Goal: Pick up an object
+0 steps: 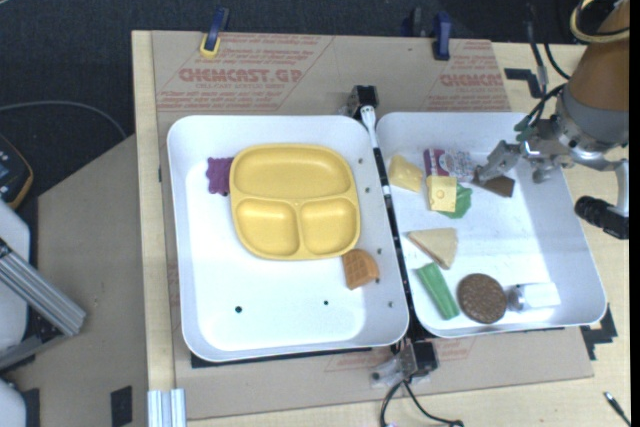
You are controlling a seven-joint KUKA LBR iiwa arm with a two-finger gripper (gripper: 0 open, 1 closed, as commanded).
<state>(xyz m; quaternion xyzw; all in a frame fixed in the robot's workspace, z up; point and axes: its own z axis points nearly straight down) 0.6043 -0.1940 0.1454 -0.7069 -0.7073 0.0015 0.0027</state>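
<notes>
Beneath the hand [497,170], a brown piece [496,185] lies touching its fingertips.

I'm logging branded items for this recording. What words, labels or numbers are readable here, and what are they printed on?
"CHEMCAST GP", red print on the brown protective paper of the bench board, behind the left bin.
"CHEMCAST", partly cut off, again on that paper behind the right bin.
The small red-and-white packet in the right white bin bears print too blurred to read.

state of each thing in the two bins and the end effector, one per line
yellow divided plate: upright in left bin, compartments bare
purple piece: partly under plate's left rim
orange-brown piece: loose by plate's lower right corner
green stick: lying flat, right bin
brown disc: lying flat
end effector: low over right bin
</notes>
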